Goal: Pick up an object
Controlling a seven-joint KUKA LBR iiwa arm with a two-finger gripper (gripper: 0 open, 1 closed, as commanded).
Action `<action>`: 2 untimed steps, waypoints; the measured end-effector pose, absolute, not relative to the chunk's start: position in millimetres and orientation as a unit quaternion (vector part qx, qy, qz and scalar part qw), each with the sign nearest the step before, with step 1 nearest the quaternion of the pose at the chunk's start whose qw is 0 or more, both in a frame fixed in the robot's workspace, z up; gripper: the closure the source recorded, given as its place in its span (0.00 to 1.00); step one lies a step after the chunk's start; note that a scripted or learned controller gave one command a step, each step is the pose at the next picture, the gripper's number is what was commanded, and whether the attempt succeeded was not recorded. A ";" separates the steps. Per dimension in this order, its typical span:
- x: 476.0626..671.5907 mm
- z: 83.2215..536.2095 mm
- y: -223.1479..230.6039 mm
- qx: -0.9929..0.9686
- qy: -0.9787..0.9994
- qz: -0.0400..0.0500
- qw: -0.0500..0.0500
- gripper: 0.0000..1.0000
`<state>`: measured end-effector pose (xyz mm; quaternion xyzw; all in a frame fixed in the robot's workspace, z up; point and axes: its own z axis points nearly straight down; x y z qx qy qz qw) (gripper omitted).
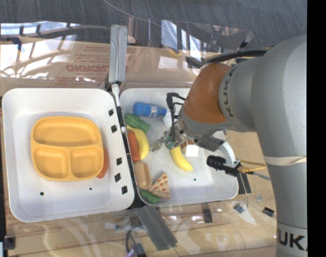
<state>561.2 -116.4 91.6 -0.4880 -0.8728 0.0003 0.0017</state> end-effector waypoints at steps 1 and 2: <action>561.3 91.9 -117.1 -0.488 -0.873 0.001 0.001 0.00; 614.1 92.5 -108.0 -0.617 -0.787 0.001 -0.001 0.00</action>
